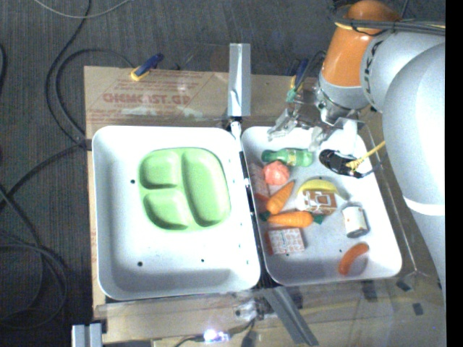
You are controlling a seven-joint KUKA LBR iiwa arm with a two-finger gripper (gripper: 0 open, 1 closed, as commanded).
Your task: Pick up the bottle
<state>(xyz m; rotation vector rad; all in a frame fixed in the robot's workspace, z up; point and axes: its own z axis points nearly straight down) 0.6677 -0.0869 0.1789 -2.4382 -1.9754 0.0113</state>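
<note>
Reaching in over the far right corner of the surface (98,92), the grey arm (416,121) with its glossy orange band hangs above the right bin (380,262). Both bins are shallow, smooth white plastic with rounded corners. The left bin (116,259) carries a moulded green tray (186,188) with three compartments. The right bin is crowded with small toy foods: two orange carrots near the middle, a pink lump (275,172), a yellow piece (320,196), a white cylinder (354,220) and a red sausage shape (353,259) toward the near right corner. The bottle (288,156), small, green and translucent, lies on its side near the bin's far edge. The hand (304,125) hovers just above it with metal fingers spread and nothing between them. As I judge it, the pick is not yet made: lowering, closing and lifting all remain.
</note>
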